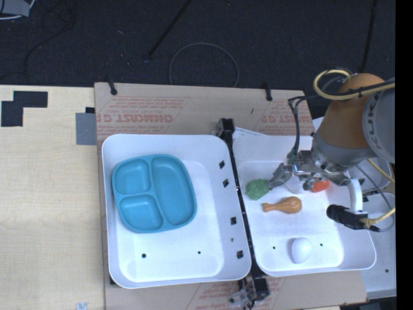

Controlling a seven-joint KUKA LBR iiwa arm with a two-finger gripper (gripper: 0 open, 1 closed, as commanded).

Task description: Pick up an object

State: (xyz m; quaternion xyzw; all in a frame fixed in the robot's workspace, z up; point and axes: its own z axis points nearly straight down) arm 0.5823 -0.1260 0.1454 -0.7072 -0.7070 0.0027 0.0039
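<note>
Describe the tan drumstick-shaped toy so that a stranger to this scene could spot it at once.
Start at the right-hand white bin, the one the grey arm reaches into. Near its middle lies the tan drumstick-shaped toy, on its side, just below the gripper. Its neighbours are a green lump, a small orange piece and a white egg shape.

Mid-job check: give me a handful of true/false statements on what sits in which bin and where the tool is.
1. The blue tray lies in the left bin. True.
2. The green piece is in the left bin. False: it is in the right bin, near the divider.
3. The drumstick lies in the right bin. True.
4. The white egg sits on the blue tray. False: it rests on the right bin's floor, toward the near edge.
5. The tool is over the left bin. False: it is over the right bin, beside the green piece.
</note>
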